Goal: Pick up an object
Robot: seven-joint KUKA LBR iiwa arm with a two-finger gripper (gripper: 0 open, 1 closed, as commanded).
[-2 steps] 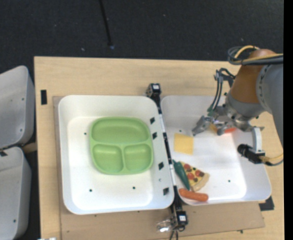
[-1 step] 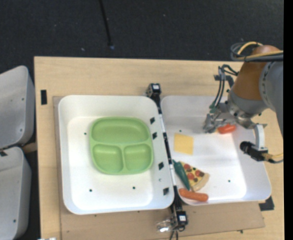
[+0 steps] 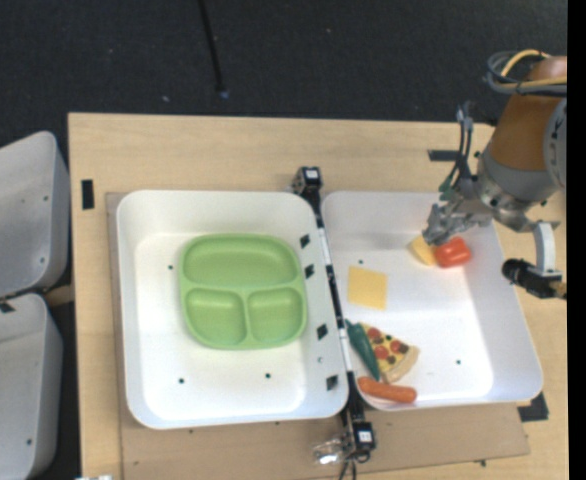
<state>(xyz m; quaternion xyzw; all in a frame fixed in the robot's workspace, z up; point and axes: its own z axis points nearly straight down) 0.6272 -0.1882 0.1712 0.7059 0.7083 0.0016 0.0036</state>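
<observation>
Gripper (image 3: pixel 443 230) over red piece (image 3: pixel 453 253); fingers' state unclear; yellow piece (image 3: pixel 422 250) half hidden.

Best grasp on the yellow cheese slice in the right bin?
The cheese slice lies flat on the right bin floor, clear on all sides. Probably come straight down and pinch across two opposite edges, fingers aligned with its square sides; it looks too thin for a side approach.

Gripper (image 3: pixel 443 230) above red pepper (image 3: pixel 453 253), right bin (image 3: pixel 493 368).
</observation>
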